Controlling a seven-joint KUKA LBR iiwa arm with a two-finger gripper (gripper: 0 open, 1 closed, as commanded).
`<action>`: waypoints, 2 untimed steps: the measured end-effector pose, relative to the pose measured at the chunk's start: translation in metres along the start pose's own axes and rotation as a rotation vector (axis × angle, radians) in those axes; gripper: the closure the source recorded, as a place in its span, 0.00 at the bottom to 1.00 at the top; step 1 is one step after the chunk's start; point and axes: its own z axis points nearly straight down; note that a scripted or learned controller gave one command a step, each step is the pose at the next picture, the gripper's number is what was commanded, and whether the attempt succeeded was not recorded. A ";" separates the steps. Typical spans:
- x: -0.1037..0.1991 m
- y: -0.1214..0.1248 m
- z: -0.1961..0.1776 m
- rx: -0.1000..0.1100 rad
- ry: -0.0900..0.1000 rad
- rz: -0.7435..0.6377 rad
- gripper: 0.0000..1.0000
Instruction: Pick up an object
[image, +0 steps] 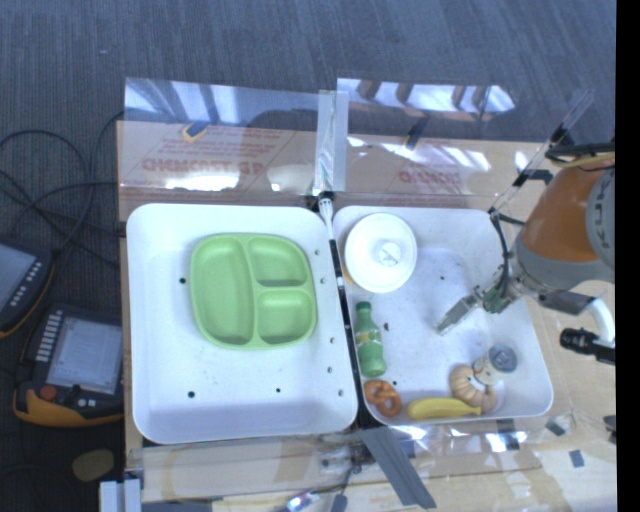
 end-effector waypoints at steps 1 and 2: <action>0.023 -0.055 -0.046 0.006 0.003 0.041 0.00; 0.023 -0.053 -0.055 0.005 0.003 0.039 1.00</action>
